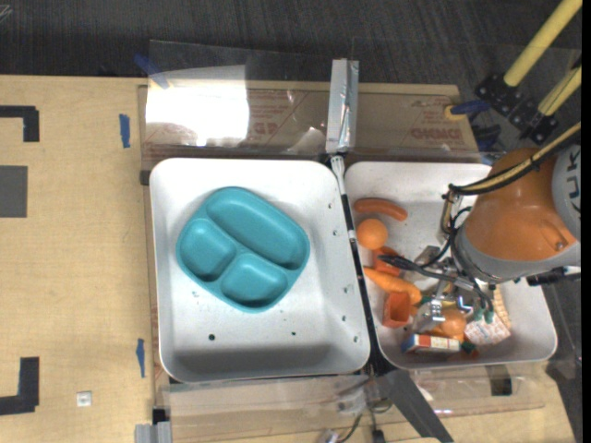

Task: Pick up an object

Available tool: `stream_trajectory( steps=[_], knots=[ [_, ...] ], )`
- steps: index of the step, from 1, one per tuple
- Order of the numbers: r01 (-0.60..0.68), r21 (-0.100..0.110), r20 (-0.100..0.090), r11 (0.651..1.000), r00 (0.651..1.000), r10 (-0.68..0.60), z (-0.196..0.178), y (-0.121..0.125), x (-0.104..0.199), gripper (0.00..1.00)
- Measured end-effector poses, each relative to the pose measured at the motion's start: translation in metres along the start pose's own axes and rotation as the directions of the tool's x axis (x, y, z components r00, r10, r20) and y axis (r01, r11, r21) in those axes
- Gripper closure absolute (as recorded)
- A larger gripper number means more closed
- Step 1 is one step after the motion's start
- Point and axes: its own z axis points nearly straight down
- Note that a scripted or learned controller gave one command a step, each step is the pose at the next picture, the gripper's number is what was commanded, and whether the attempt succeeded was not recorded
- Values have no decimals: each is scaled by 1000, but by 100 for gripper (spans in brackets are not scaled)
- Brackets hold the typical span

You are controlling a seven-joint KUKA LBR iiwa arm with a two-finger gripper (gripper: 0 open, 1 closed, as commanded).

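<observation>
The right bin (425, 187) holds a pile of small objects: an orange sausage-shaped piece (380, 209), an orange ball (372, 234), an orange carrot-like piece (391, 280), an orange cup-like piece (398, 310) and a small red and white box (434, 342). My gripper (441, 305) reaches down into the near part of this pile, below the orange wrist band (517, 220). Its tips sit among the objects, right of the carrot-like piece and above the box. Cables and the wrist hide much of it.
The left bin (175, 330) holds a teal divided plate (242, 247) at its middle. A metal divider (341, 109) stands behind the two bins. Yellow bars (549, 26) cross the upper right corner. A patterned packet (494, 326) lies by the right bin's near right corner.
</observation>
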Motion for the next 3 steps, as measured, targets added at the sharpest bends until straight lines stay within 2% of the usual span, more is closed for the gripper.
stream_trajectory(
  steps=[1,2,3],
  knots=[
    [103,3,1,995,995,-103,7,3,0,0],
    [103,4,17,995,994,-104,-6,4,-4,100],
    [103,-1,5,995,995,-103,-172,32,-27,100]
  ],
)
